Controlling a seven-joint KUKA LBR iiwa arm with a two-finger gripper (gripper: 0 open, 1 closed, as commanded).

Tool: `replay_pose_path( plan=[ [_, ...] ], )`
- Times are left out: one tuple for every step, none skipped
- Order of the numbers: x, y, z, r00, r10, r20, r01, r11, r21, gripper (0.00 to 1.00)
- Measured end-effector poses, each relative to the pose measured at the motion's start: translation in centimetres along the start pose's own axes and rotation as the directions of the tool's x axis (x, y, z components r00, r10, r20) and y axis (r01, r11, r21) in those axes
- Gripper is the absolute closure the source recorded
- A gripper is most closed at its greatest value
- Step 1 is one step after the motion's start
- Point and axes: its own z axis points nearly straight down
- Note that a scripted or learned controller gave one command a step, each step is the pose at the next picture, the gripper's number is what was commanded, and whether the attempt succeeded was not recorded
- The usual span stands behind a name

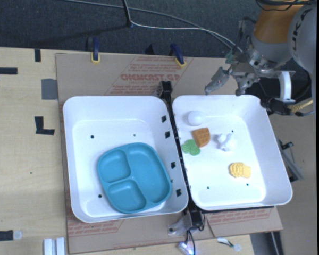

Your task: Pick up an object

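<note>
Hovered above the right bin's (266, 122) twelve o'clock rim, gripper (229, 84) spread wide, holding nothing. Looked light, stiff and easy across its sides: orange block (201, 136) at ten o'clock inside.

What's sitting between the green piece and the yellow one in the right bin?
In the camera view, the stretch from the green piece to the yellow piece is bare white bin floor. The orange block and small white figure lie just above that line.
</note>
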Motion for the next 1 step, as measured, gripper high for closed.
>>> replay_pose_path(
  plan=[
    [1.24,-7.43,4.21,1.000,0.001,0.000,-0.001,1.000,0.005,0.00]
  ],
)
